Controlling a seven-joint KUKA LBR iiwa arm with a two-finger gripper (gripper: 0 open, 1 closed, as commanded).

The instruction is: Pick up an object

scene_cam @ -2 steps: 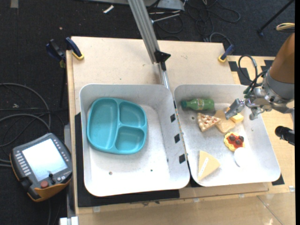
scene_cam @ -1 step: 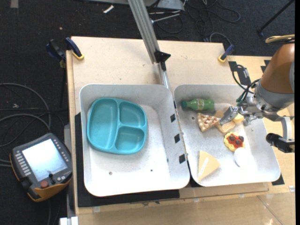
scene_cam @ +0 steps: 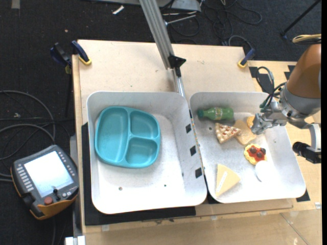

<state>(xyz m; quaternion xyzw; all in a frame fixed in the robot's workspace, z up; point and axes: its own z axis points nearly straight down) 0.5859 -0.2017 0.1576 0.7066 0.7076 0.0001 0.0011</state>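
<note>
Tan target: a pale tan flat toy piece, perhaps a cracker or bread slice (scene_cam: 247, 136), is lying in the right white plastic bin (scene_cam: 286, 188), near its upper right part, directly under the claw (scene_cam: 257, 128).
Claw state: it is hanging low over that tan piece; whether it is spread or pressed together, I cannot tell, as its tips are too small and blurred.
Neighbours: a triangular pizza-slice toy with red dots (scene_cam: 225, 132) is lying just left of the tan piece; a green plastic bottle (scene_cam: 216, 114) is lying on its side above that; a round yellow pastry toy with red topping (scene_cam: 255, 153) is sitting just below; a yellow cheese wedge (scene_cam: 226, 178) is resting well apart, toward the bin's near wall.
Step in hand: the approach to a grasp seems to be ending, with nothing visibly lifted yet.
Next move: closing on the tan piece cleanly, without nudging the pizza slice, then rising straight.
Arm pose: the grey arm with its orange band (scene_cam: 308, 75) is reaching in from the right, wrist angled down and leftward.
Left side: a teal divided plastic plate (scene_cam: 127, 136) is lying in the left white bin (scene_cam: 102, 198).
Support: both bins are sitting on the light wooden desk (scene_cam: 127, 65).
</note>
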